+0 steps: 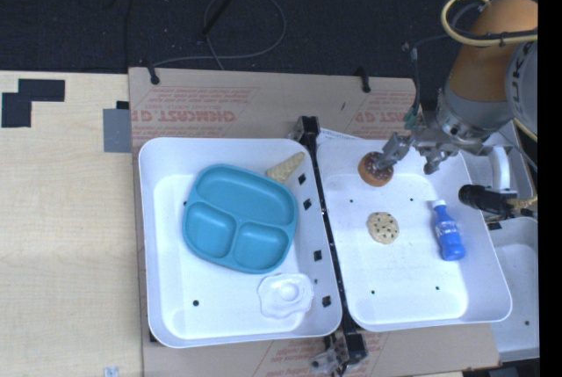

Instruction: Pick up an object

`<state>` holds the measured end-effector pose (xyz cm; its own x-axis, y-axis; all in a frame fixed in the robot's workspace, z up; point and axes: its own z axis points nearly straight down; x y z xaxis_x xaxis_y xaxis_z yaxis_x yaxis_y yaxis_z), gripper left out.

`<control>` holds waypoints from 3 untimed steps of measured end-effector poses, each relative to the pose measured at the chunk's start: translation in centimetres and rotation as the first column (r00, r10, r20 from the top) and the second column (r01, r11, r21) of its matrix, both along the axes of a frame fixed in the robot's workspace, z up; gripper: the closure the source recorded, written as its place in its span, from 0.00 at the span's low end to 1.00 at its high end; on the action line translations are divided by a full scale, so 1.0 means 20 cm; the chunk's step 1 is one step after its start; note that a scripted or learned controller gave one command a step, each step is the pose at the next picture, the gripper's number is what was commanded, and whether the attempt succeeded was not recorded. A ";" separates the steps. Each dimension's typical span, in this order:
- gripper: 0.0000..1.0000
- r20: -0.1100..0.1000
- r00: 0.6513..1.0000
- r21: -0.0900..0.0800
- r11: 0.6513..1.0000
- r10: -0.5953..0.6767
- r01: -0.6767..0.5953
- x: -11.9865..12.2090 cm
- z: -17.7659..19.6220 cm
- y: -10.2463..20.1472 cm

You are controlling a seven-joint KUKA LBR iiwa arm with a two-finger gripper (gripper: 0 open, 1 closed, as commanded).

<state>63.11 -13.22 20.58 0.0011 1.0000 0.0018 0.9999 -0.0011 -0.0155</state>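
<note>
In the right bin (pixel 474 300) lie a brown round pastry (pixel 376 170) at the back left, a chocolate-chip cookie (pixel 383 228) in the middle and a small blue bottle (pixel 449 231) to the right. My gripper (pixel 409 159) hangs over the bin's back edge, open, its fingers spread wide. The left fingertip (pixel 387 156) is right at the pastry's upper right edge; whether it touches I cannot tell. Nothing sits between the fingers.
The left bin (pixel 162 279) holds a blue divided plate (pixel 239 219), a tan wedge (pixel 285 166) at the back and a white fried egg (pixel 284 294) at the front. A black divider (pixel 320 217) separates the bins. The arm's orange band (pixel 492 41) rises at the right.
</note>
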 end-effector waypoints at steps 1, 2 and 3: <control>0.00 0.015 1.000 -0.002 1.000 0.002 -0.002 0.01 0.04 0.00; 0.00 0.008 1.000 -0.001 1.000 0.002 -0.002 -0.04 -0.22 0.00; 0.00 0.008 1.000 0.000 1.000 0.002 -0.002 -0.04 -0.54 0.02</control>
